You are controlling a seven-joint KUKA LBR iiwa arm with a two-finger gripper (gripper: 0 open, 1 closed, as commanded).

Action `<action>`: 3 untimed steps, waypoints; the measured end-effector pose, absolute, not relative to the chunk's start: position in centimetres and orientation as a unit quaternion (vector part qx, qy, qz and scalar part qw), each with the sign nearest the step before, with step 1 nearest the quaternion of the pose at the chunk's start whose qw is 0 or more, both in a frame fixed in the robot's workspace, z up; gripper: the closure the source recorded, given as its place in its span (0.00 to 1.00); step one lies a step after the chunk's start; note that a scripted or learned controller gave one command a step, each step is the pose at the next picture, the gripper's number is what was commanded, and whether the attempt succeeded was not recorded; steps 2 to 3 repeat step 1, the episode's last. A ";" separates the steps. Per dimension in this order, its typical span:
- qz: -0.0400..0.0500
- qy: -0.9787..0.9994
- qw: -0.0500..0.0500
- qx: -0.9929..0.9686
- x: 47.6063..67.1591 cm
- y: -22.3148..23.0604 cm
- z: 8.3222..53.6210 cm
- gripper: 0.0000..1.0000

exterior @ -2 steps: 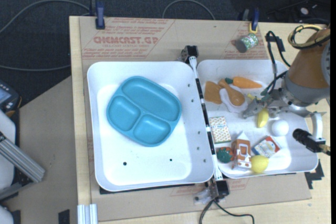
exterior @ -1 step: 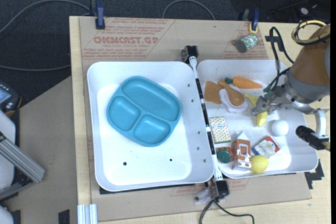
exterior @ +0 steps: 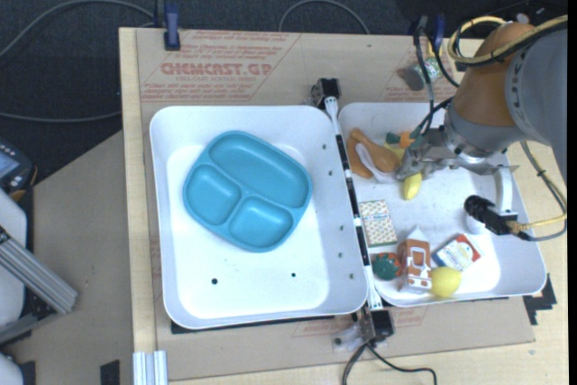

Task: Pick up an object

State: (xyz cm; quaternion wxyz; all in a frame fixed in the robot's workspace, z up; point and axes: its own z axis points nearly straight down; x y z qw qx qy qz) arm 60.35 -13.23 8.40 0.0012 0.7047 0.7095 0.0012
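Surveying from the near edge of the bench toward the far edge:

Near right bin corner: a yellow ball point(exterior: 444, 281), round and smooth, lies against the near wall of the right bin point(exterior: 532, 270), where loose items settle.
Beside it: a small red-and-white carton point(exterior: 416, 259) and a white packet point(exterior: 460, 252), flat printed card or wrap, touching one another in a loose heap.
Green piece: a small dark green item point(exterior: 385, 266) lies just beside the carton; its shape is too small to tell.
Patterned box: a flat box point(exterior: 376, 223) with a fine printed pattern lies along the bin's left wall.
Left bin: the left bin point(exterior: 180, 284) bears a blue divided plate point(exterior: 246, 189), moulded smooth plastic with three hollows, lying flat near the middle.
Black part: a black cylindrical fitting point(exterior: 480, 212) with a cable juts from the arm over the right bin.
Gripper: the gripper point(exterior: 416, 165) hangs low over the far half of the right bin, just above a small yellow oblong piece point(exterior: 412, 186).
Fingers: how far apart they stand cannot be told; nothing is seen between them.
Task thing: the yellow piece, judged the likely target, lies on the bin floor below the gripper.
Far items: an orange-tan curved piece point(exterior: 374, 153), glossy, and a small green-and-orange bit point(exterior: 397, 139) lie near the far wall.
Bench: a brown printed board point(exterior: 234, 68) carries both bins.
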 end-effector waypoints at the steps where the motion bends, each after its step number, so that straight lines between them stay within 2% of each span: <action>1: 0.005 0.711 0.003 0.703 60.3 -3.4 19.2 1.00; 3: 0.005 0.711 0.003 0.703 60.3 -3.4 19.2 1.00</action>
